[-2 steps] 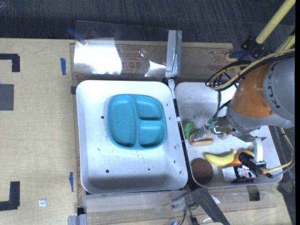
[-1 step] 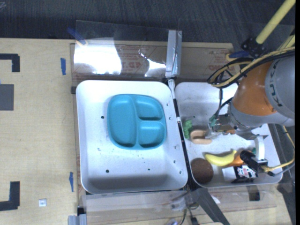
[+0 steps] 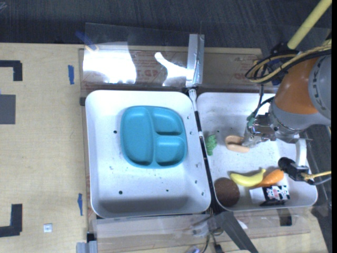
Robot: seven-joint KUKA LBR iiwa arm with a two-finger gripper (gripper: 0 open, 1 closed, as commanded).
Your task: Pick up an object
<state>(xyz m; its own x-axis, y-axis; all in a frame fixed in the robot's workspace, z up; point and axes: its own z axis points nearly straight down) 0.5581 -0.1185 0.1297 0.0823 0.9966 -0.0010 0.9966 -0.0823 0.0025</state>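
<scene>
two white bins side by side on the counter (image 3: 42, 141). left bin (image 3: 100, 194) carries a blue divided plate (image 3: 154, 136). right bin (image 3: 221, 109) holds the loose objects — a green piece (image 3: 211, 144) by the divider, a tan peach-coloured piece (image 3: 235, 143), a banana (image 3: 247, 178), a carrot (image 3: 273, 176), a brown ball (image 3: 227, 191), a black-and-white carton (image 3: 274, 194). arm reaches in from the right; gripper (image 3: 251, 136) sits low in the right bin, just beside or touching the tan piece's right end. cannot tell whether the gripper is wide or narrow.
</scene>
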